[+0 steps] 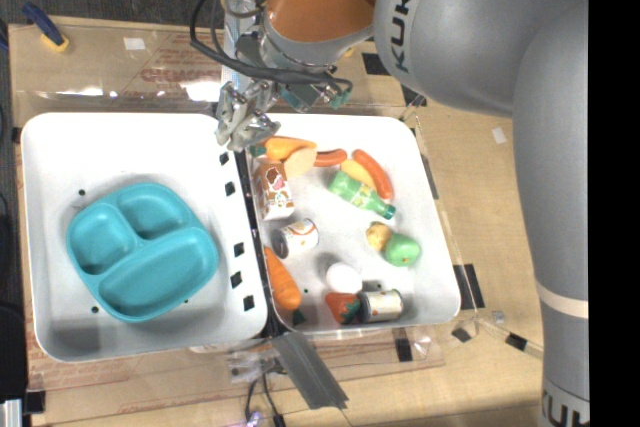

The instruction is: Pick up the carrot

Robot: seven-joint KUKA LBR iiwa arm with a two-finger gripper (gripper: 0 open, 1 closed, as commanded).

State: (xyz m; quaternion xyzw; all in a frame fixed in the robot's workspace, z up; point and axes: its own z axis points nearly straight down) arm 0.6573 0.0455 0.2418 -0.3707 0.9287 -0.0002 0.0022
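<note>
The carrot [282, 283] is orange and tapered. It lies along the left wall of the right bin [430, 215], near the front corner. My gripper [243, 122] hangs at the far end of the divider between the two bins, well behind the carrot and apart from it. Nothing shows in the gripper. A brown and white carton [274, 190] and a small can [298, 235] lie between the gripper and the carrot.
The left bin [40, 165] holds a teal divided plate [140, 250]. The right bin also holds a green bottle [360, 195], a red sausage [372, 173], a green apple [402, 250], a white egg [342, 277] and a dark can [380, 303].
</note>
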